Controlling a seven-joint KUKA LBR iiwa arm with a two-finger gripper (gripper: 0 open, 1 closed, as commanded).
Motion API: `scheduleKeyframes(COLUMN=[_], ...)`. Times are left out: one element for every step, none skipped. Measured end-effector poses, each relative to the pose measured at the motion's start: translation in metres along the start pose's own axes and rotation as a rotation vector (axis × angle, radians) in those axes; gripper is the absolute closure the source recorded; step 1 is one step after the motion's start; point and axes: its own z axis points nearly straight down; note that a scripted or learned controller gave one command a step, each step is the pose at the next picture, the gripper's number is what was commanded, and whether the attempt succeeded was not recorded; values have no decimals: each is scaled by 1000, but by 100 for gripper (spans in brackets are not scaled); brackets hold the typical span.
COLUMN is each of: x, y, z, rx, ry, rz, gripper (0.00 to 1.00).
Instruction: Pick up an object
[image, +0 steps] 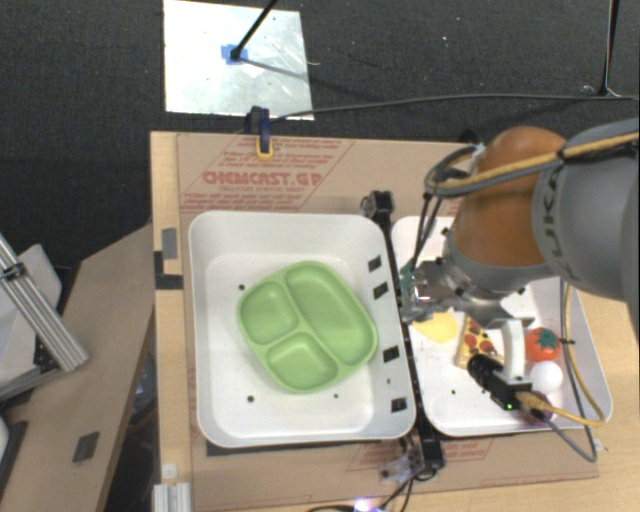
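Pale green three-compartment plate (306, 326) lies flat.

The green tray (306, 326) looks smooth, matt plastic — the white bins (215, 300) glossier, over printed cardboard (262, 172), seemingly.

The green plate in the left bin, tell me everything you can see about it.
The green plate looks like smooth pale-green plastic, rounded, with three sections: two on its upper half and one below. All sections look empty. It lies flat, turned slightly askew, near the middle of the left bin, resting on its floor, apart from the walls.
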Motion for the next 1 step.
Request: scheduleKeyframes(x=[57], y=[-6], z=[-11], rx=[0], ry=[1], rz=[-2], gripper=[100])
